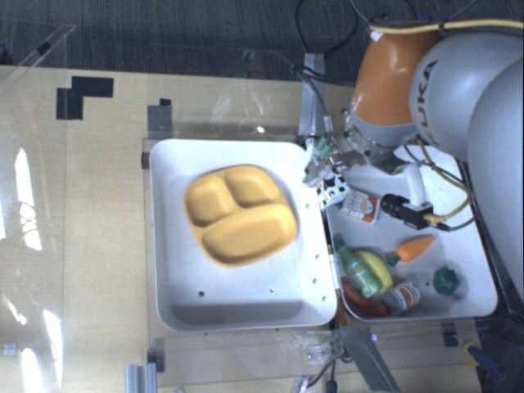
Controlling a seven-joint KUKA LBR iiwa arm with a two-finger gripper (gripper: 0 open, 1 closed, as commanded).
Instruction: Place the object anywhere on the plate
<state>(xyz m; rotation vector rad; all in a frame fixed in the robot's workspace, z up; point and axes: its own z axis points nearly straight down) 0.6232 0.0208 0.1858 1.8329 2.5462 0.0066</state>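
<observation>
Along the near edge of the right bin [483, 301] lies a huddle of small things: a green bottle-shaped toy [354, 267] beside a yellow piece [375, 270], a red piece [364, 300] under them at the near left corner, a small can [403, 298] just right of those, and a dark green round item [446, 281] toward the near right corner. A little farther in, an orange carrot [416, 247] lies slanted near the bin's middle. Beyond it, a small white carton with an orange mark [360, 205] sits close to the left wall.

The left bin [172, 293] carries the yellow plate [239, 213] — three compartments, two small ones on the far side and one wide one nearer — set around the bin's middle, with nothing lying on it.

The gripper [326, 177] hangs at the wall where the two bins meet, toward their far edge — whether it is spread or pressed together cannot be told. Behind it rises the arm [458, 88], orange band uppermost, over the counter [82, 219].
</observation>
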